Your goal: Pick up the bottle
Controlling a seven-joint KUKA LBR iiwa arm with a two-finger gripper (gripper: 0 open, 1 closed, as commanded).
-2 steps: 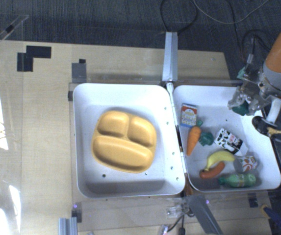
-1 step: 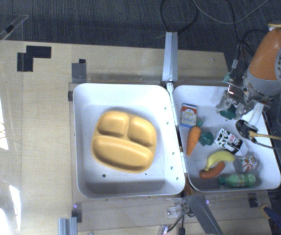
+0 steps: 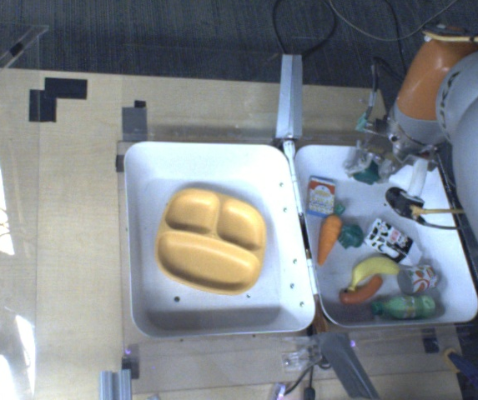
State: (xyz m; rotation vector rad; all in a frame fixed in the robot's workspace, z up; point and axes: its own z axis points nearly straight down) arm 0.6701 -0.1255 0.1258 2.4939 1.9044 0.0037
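Pale wood bench point(image 3: 55, 248) bore two white bins; the left bin point(image 3: 138, 223) held a yellow tray point(image 3: 212, 238). The arm point(image 3: 439, 82) hung over the right bin's point(image 3: 464, 302) far end, its gripper point(image 3: 378, 161) near a teal piece; whether it was released or clenched I could not tell. The green bottle point(image 3: 404, 307) lay untouched at the near edge, beside a banana point(image 3: 374, 268). By my judgement, the pick had not begun.

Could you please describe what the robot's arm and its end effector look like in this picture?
The arm is bulky and rounded, with smooth light grey shells and a broad orange band above the wrist. Below the band sits a darker metal wrist section with small fittings and a teal part. The end effector is a compact grey metal assembly, too small to make out in detail. Thin black cables loop across the dark floor behind.
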